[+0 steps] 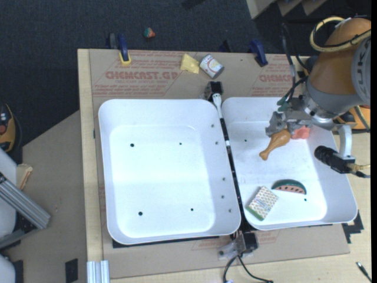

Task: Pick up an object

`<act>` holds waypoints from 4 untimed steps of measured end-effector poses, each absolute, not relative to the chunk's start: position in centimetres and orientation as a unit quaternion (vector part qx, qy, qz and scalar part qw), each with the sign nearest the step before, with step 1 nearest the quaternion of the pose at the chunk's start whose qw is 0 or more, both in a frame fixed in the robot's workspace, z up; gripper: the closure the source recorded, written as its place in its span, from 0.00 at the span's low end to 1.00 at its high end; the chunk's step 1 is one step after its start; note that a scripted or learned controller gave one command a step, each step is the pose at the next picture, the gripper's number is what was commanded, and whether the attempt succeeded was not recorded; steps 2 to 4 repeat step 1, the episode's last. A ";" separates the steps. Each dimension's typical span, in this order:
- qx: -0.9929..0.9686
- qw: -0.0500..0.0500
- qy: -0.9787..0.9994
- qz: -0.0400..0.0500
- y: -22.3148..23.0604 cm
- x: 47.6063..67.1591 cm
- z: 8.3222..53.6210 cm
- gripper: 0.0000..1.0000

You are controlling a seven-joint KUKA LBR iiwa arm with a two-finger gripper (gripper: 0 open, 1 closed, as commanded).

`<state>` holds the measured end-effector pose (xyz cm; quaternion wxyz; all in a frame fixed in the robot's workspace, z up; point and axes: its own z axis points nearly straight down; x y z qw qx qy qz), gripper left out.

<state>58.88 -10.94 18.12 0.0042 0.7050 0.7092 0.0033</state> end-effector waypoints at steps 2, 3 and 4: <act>0.704 0.003 0.711 0.005 -3.0 61.9 25.3 1.00; 0.704 0.003 0.711 0.005 -3.0 61.9 25.3 1.00; 0.704 0.003 0.711 0.005 -3.0 61.9 25.3 1.00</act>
